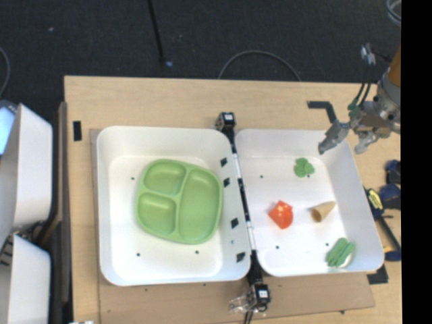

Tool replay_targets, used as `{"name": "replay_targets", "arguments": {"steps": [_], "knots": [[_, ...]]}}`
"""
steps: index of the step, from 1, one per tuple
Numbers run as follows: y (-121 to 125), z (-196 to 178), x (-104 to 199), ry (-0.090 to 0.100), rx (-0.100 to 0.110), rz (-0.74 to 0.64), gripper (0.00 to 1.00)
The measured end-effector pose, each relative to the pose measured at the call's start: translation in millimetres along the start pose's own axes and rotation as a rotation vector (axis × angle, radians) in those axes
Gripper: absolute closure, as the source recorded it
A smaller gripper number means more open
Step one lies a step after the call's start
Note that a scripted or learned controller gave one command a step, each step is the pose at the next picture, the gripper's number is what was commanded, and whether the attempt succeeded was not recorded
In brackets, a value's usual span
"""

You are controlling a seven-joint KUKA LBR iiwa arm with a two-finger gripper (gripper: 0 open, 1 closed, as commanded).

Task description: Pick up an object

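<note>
Camera view looks down on a wooden bench [169, 100] with two white bins. Left bin [111, 201] holds a green divided plate [179, 200]. Right bin [270, 157] holds a red block [281, 214], a green leafy piece [304, 167], a green pod [340, 252] near the front corner and a tan cone [323, 210]. Gripper [350, 140] hovers over the right bin's far right corner, fingers spread, holding nothing.

Wooden bench [162, 100], two white bins [121, 262] apparently flat.
</note>
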State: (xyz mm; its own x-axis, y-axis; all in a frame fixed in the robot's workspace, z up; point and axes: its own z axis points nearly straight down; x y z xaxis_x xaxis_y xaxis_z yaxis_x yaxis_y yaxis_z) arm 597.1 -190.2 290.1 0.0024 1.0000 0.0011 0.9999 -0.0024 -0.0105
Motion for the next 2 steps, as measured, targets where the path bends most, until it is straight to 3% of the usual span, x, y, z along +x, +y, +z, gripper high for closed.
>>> {"name": "replay_targets", "arguments": {"steps": [1, 2], "knots": [[1.8, -7.5, 0.7, -0.002, -0.012, -0.003, 0.00], [-8.2, 46.6, 0.1, -0.002, -0.007, -0.002, 0.00]]}}
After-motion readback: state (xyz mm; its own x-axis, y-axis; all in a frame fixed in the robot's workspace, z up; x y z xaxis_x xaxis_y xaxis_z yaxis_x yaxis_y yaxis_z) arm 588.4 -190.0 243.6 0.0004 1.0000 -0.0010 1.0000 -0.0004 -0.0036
